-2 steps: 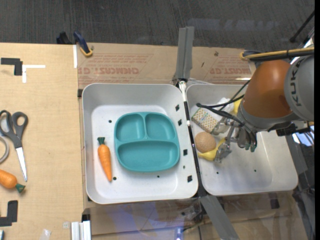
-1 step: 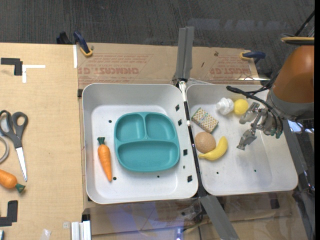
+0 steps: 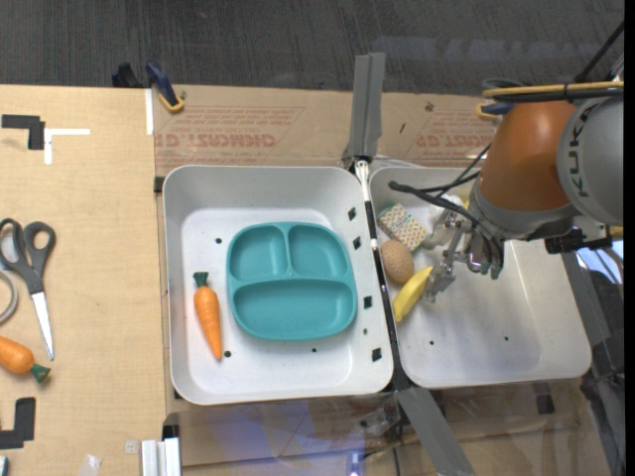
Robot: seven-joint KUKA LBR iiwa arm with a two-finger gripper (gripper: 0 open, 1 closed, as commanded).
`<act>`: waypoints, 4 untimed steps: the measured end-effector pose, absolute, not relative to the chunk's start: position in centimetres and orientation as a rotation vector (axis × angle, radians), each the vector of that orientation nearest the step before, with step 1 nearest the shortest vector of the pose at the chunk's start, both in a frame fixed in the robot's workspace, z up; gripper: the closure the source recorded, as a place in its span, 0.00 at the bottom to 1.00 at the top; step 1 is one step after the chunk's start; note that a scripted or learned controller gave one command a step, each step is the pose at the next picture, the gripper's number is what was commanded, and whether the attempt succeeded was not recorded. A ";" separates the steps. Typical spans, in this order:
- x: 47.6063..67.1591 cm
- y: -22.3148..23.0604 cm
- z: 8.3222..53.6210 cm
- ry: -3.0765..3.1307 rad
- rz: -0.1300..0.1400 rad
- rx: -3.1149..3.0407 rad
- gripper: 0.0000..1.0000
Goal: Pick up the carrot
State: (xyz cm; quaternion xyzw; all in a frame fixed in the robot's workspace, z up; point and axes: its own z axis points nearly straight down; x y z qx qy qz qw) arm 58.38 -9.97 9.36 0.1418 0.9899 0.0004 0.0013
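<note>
The carrot [image 3: 207,317], orange with a green top, lies in the left bin [image 3: 189,365] just left of a teal divided plate [image 3: 292,281]. My gripper [image 3: 464,256] hangs over the right bin [image 3: 516,355], far right of the carrot. Its metal fingers point down-left toward a banana [image 3: 410,292]. Nothing shows between the fingers. The arm's orange band [image 3: 531,157] sits above it.
In the right bin, a tan egg-shaped item [image 3: 397,262] and a patterned packet [image 3: 402,225] lie by the banana. On the bench at left are scissors [image 3: 30,276] and a second orange carrot-like toy [image 3: 15,356]. A grey divider [image 3: 365,107] stands between the bins.
</note>
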 end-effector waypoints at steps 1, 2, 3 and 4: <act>60.9 -21.3 14.5 3.132 -0.003 0.073 0.00; 58.0 -14.9 15.5 3.111 0.001 0.420 0.00; 53.3 -10.4 9.2 3.127 0.001 0.290 0.00; 53.4 -10.4 10.2 3.123 0.000 0.286 1.00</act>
